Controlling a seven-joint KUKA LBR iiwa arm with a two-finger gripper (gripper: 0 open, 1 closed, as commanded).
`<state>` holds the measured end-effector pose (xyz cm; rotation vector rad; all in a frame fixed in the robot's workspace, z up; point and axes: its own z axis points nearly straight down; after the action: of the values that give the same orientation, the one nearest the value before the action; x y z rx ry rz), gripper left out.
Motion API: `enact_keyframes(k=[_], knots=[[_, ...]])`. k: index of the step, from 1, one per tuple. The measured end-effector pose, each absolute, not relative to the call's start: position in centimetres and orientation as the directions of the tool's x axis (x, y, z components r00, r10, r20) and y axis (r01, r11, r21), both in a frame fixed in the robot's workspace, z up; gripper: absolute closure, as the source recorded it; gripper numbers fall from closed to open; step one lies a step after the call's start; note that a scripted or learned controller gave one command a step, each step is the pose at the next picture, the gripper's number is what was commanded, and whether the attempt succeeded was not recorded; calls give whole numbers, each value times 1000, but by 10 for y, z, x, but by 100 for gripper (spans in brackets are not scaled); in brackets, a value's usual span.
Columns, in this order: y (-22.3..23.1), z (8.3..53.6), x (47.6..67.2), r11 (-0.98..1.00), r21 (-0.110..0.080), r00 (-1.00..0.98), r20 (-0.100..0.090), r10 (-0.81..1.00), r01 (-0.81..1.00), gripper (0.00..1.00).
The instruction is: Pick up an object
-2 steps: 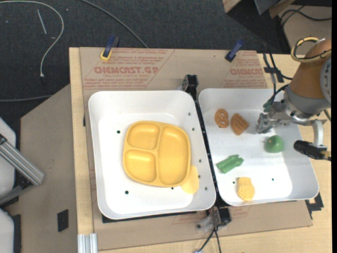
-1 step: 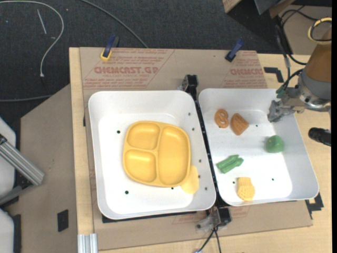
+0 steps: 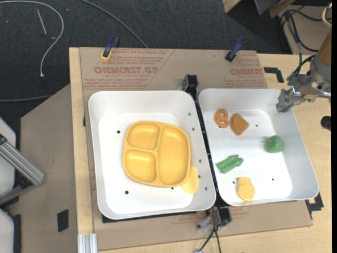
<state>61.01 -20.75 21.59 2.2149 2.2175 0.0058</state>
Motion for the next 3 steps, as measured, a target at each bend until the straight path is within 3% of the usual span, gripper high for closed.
enact_keyframes(k=[3], knots=[[-38,231,604,7,-3,-7,4,1000,1000,100]])
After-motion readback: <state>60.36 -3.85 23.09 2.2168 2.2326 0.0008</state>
